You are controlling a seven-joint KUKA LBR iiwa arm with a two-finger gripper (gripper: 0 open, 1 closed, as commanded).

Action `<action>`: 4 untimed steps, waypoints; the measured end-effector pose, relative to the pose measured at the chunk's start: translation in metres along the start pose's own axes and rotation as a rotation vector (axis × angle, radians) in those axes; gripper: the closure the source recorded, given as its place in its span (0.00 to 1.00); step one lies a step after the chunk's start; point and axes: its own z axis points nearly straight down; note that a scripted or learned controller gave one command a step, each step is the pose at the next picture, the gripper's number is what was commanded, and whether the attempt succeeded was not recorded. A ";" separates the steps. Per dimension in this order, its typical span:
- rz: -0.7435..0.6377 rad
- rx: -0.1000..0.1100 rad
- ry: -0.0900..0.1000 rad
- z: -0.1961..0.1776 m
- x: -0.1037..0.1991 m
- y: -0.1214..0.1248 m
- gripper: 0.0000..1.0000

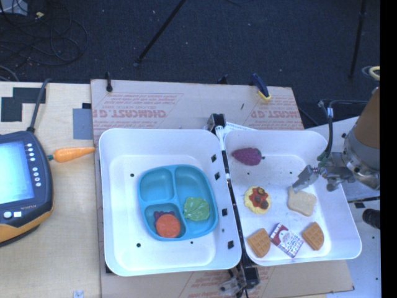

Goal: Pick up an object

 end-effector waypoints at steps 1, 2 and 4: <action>-0.004 0.006 0.003 0.100 0.031 0.065 0.00; 0.002 -0.014 -0.004 0.133 0.065 0.030 0.00; 0.001 -0.007 0.002 0.131 0.058 0.034 0.00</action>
